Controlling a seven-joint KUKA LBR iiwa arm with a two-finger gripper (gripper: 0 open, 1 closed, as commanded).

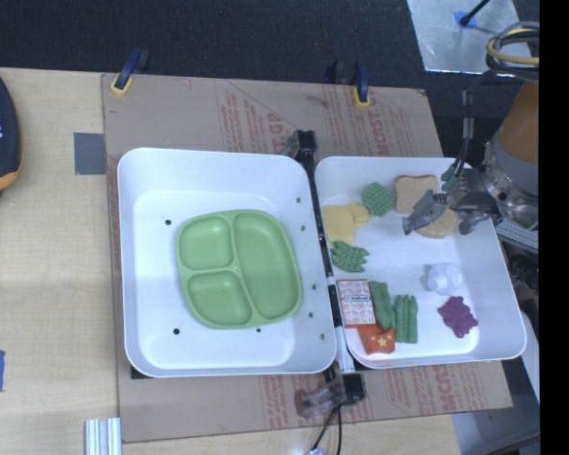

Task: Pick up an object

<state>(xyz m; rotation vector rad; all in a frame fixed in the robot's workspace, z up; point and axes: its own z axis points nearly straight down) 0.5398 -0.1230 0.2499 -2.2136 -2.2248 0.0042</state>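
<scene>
My gripper (446, 218) hangs over the upper right part of the right bin (493, 349), reaching in from the right. Its two dark fingers stand apart, open, straddling a tan toast slice (417, 191) whose lower edge lies under them. Nothing is lifted between the fingers. To the left lie a green waffle-patterned piece (377, 197) and a yellow piece (344, 221). A small white object (443, 278) and purple grapes (457, 316) lie below the gripper.
The right bin also holds a green leafy piece (349, 254), green beans (394, 309), a red-and-white carton (355, 301) and a red piece (376, 339). A green divided plate (237, 268) sits in the left bin (137, 254). Clamps hold the bins' shared edge.
</scene>
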